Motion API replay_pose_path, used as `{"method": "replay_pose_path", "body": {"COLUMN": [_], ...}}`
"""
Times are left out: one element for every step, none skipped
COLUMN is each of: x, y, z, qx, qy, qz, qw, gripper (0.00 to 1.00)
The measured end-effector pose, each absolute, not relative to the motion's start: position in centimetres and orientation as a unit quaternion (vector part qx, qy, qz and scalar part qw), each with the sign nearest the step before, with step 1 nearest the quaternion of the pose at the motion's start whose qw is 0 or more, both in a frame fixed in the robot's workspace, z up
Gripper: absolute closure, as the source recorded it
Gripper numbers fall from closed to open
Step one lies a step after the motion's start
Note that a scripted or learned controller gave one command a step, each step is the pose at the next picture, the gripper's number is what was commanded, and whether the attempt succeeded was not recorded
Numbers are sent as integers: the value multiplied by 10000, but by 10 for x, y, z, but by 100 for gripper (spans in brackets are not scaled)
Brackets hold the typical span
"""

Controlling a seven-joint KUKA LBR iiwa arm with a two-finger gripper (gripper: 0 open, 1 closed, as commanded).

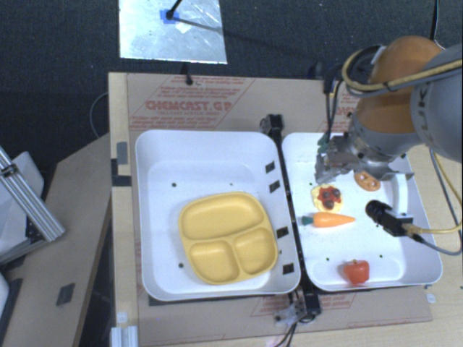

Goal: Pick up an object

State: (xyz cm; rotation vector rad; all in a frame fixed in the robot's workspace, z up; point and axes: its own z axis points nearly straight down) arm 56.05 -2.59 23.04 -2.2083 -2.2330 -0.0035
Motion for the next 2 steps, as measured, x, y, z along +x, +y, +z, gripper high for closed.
{"method": "replay_pose_path", "body": {"x": [575,583], "y": [24,72], "z": [239,245], "qx": [-7033,-7034], "qy": [-7109,-7107], "qz": [-23,-19], "qw": [-6,0], "gripper": [100,100]}}
